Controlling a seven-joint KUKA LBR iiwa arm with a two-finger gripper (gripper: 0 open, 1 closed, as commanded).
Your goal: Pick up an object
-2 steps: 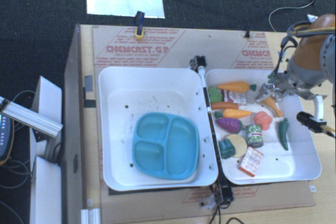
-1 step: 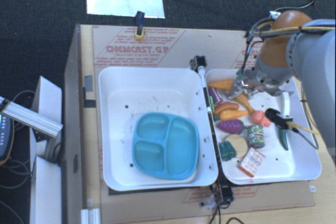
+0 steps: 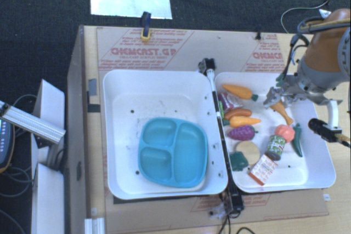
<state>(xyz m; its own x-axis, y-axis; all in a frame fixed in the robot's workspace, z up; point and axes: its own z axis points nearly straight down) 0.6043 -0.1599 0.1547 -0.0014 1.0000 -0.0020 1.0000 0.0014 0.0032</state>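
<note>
- The pincer [image 3: 279, 97] hangs at the right of the frame, low over the upper part of the right bin [image 3: 323, 172]. I cannot tell how it is set, nor whether it grips anything.
- The task's likely thing is the orange carrot-like piece [image 3: 282, 111], lying just under and beside the pincer in the right bin.
- The risk, as I judge it: the toys lie crowded. A long carrot [image 3: 239, 91], a sausage [image 3: 238, 113], a purple grape bunch [image 3: 242, 132], a tomato [image 3: 284, 132], a green pepper [image 3: 297, 140] and a small bottle [image 3: 275, 146] sit near one another, so a closing grasp could nudge a neighbour or catch two at once.
- The orange piece is narrow and tapered, and could slip out sideways.
- The left bin [image 3: 159, 82] carries a blue divided plate [image 3: 173, 152], well apart from the action.
- On the worktop [image 3: 164, 44], red print on the board reads "CHEMCAST GP". The labels on the bottle and on the small packet [image 3: 262, 169] are too small to read.
</note>
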